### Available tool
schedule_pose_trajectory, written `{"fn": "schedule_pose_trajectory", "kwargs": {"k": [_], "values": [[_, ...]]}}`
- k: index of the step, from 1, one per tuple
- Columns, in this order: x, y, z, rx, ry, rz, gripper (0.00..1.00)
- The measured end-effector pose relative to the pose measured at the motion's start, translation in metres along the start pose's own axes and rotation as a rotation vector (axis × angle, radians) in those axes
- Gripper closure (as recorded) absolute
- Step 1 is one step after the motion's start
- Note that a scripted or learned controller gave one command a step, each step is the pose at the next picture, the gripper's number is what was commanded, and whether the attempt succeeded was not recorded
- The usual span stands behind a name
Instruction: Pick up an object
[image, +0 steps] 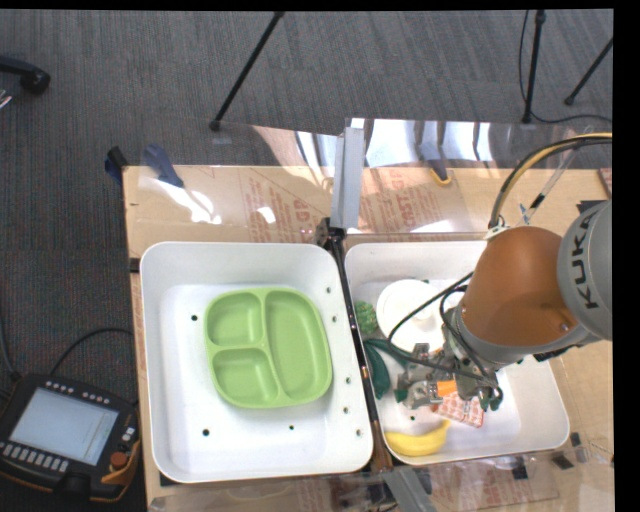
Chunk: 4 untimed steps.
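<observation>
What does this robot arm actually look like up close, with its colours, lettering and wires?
The arm is grey with KUKA in dark letters on its side. Above the wrist sits a rounded, glossy orange band. Black and yellow cables loop over it. The gripper is a cluster of metal and dark parts.

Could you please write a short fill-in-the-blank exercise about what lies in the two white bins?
1. The green divided plate lies in the ____ bin of the camera view.
2. The plate has ____ compartments.
3. The banana near the right bin's front wall is ____ in colour.
4. The gripper hangs over the ____ bin.

Missing words: left; three; yellow; right
</observation>
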<state>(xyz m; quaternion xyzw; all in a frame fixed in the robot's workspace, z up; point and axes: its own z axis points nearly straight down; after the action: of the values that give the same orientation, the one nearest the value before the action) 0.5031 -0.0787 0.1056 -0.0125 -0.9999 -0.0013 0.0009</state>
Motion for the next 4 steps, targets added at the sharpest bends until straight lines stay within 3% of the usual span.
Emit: {"fn": "schedule_pose_trajectory", "kwargs": {"k": [1,2,3,4], "values": [[0.018,-0.002,0.019,0.001,0.003,0.192,1.00],[0.027,0.019,-0.082,0.001,-0.005,0.442,1.00],[-0.023,0.013,-0.166,0.001,-0.007,0.600,1.00],[0.019,0.055,-0.124,0.004,0.006,0.589,1.00]]}}
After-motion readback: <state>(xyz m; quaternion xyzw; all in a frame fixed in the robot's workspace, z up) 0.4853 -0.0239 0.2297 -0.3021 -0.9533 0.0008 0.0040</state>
